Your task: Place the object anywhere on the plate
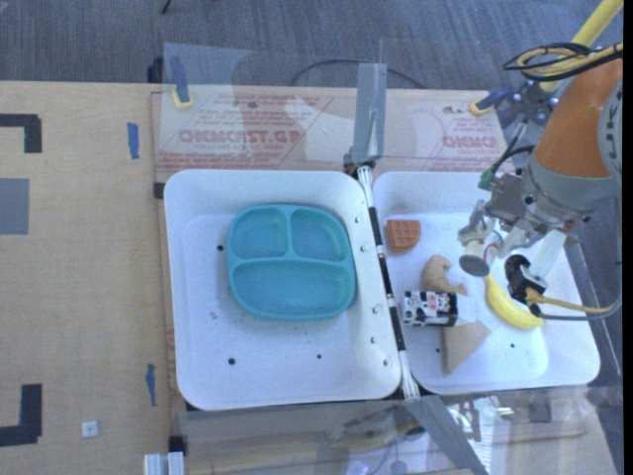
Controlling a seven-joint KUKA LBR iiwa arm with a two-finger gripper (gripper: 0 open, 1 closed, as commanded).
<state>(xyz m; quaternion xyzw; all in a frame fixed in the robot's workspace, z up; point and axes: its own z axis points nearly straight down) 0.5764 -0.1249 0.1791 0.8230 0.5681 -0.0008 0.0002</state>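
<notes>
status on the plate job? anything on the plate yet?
Done: nothing yet. The teal plate in the left bin has no object on it. In hand: the gripper sits over the right bin, nothing visibly between its fingers. Left: pick one item, the waffle, banana or cow-print carton, then carry it to the plate.

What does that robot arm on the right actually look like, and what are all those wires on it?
The arm is grey with a broad orange band above the wrist. Yellow and black cables loop over its top. Lower down sits a cluster of silver-grey metal parts, ending in the pincer, with a white and black piece and another yellow cable beside it.
</notes>
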